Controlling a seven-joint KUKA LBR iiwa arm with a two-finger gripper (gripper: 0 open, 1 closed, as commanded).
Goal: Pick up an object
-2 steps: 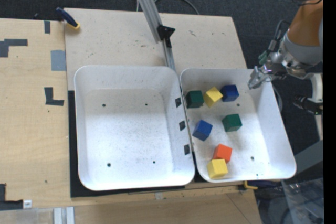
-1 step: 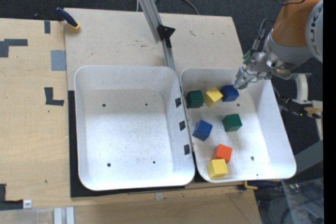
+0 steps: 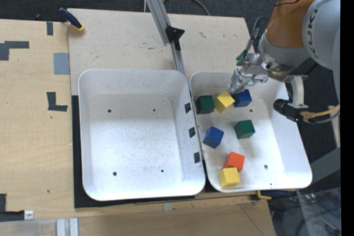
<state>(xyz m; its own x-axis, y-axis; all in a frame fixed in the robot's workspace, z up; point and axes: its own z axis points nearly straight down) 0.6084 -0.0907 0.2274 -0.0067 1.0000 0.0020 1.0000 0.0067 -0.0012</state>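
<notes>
Even, fairly bright overhead light falls on the bench, and the two white bins (image 3: 138,135) come out near blown, their floors speckled with grain. Shadows are soft and short beside the cubes in the right bin. Detail is slightly soft everywhere; the dark floor beyond the bins stays dim

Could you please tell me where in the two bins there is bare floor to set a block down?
The left bin offers bare floor from wall to wall. In the right bin, free patches lie along its right wall and front right corner. It is crowded under the gripper, around the yellow cube and blue cube.
</notes>
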